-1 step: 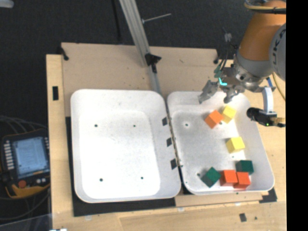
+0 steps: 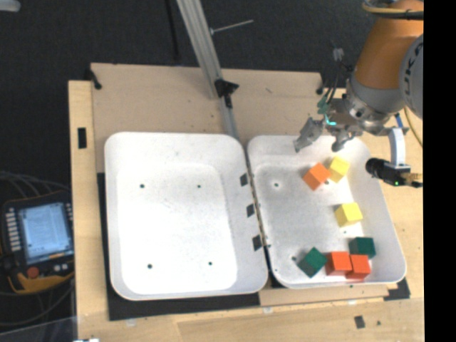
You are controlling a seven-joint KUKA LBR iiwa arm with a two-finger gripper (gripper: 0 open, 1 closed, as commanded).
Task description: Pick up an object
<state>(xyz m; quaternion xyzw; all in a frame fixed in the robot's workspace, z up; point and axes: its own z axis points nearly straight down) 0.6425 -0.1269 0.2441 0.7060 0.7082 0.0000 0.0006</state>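
Your gripper (image 2: 322, 138) hovers over the right bin (image 2: 285, 212), fingers apart and empty; lower it squarely astride the orange block (image 2: 315, 176); avoid the touching yellow block (image 2: 339, 167).

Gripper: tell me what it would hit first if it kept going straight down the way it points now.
The gripper hangs open over the far end of the right bin. Straight down it would probably meet bare bin floor first, just short of the orange block and yellow block; depth is hard to judge from this slanted view.
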